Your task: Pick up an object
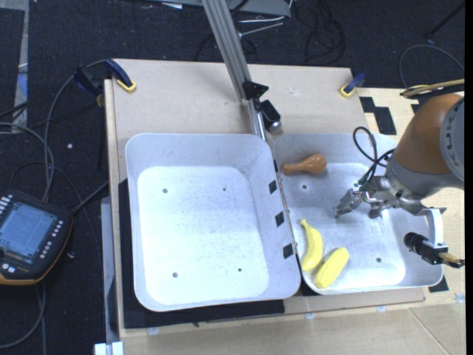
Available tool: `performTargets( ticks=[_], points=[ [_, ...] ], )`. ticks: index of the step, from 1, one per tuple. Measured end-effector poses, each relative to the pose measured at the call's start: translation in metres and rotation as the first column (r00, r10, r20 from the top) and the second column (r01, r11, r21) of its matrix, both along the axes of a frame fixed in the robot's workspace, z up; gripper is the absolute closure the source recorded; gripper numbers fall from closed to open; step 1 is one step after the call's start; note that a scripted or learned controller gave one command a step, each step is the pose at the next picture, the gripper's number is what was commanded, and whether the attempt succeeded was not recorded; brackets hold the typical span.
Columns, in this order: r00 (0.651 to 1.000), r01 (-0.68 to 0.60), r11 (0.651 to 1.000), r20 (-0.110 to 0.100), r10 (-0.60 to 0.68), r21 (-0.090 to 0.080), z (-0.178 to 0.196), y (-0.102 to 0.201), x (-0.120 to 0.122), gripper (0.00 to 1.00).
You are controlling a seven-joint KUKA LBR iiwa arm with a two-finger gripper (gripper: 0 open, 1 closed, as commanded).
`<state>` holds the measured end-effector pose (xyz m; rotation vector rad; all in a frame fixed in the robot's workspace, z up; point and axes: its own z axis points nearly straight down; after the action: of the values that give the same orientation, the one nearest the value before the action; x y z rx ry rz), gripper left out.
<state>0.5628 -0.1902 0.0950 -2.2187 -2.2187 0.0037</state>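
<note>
Yellow banana (312,245) beside unlabelled yellow lemon-like object (332,267), right bin (384,275).

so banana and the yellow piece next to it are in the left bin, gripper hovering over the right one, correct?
Not quite. The camera view shows the banana and the yellow piece lying in the right bin, near its front left corner, not in the left bin. The rest holds: the gripper is over the right bin.

Curved yellow banana (312,245) beside yellow lemon-like piece (332,266), brown drumstick-shaped object (306,165) lying near right bin's far edge
</note>
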Motion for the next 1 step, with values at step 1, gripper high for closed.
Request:
performTargets(
  ticks=[1],
  points=[
    [1.000,0.000,1.000,0.005,0.000,-0.001,0.0126,-0.0004,0.0014,1.00]
  ],
)
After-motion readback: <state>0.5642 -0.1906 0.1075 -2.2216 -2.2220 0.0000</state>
